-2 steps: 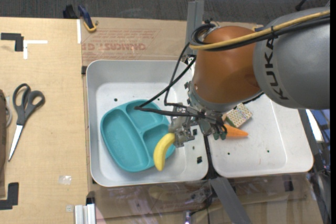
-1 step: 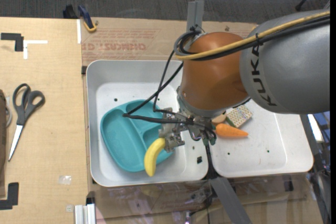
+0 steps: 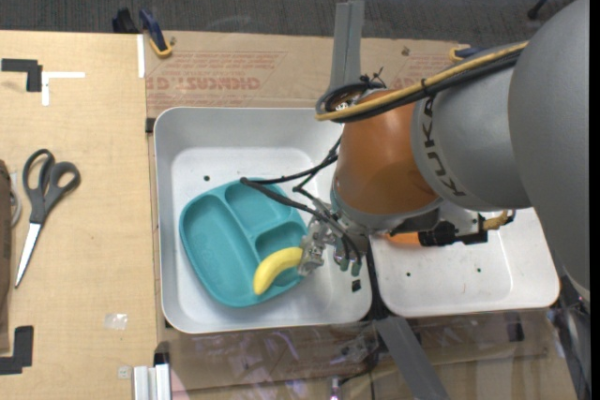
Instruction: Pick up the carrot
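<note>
A small orange shape that looks like the carrot (image 3: pixel 404 238) lies in the right bin (image 3: pixel 487 290), mostly hidden under the arm's wrist. My gripper (image 3: pixel 317 253) hangs low over the left bin (image 3: pixel 178 155), at the right end of a yellow banana (image 3: pixel 275 268). The banana rests in the front compartment of a teal divided plate (image 3: pixel 217 244). The gripper is well left of the orange shape and nothing shows in its grasp.
The arm's orange band (image 3: pixel 380 159) and grey body cover the wall between the bins and much of the right bin. Black cables (image 3: pixel 281 183) trail over the plate. Scissors (image 3: pixel 39 192) lie on the bench at the left.
</note>
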Tool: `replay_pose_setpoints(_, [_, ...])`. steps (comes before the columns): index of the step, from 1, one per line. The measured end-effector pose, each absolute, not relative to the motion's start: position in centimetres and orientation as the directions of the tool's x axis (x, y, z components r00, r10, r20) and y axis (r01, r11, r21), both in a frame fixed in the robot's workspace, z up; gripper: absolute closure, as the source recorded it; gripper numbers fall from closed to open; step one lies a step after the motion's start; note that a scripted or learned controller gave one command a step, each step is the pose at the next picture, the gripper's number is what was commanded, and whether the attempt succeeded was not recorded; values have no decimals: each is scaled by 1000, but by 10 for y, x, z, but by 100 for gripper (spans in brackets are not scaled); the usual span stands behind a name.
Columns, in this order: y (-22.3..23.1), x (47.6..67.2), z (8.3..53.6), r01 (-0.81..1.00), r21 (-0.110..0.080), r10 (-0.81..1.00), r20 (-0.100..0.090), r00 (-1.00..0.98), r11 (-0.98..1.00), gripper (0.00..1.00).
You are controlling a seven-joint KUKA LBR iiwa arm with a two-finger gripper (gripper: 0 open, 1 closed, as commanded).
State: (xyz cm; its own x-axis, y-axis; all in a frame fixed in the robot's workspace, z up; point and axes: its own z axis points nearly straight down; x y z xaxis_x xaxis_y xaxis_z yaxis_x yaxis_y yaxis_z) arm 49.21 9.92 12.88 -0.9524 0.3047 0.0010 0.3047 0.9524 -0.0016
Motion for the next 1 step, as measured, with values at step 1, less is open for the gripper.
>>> replay_pose_setpoints(1, [159, 478, 175, 229, 0, 229, -1, -974, 974, 100])
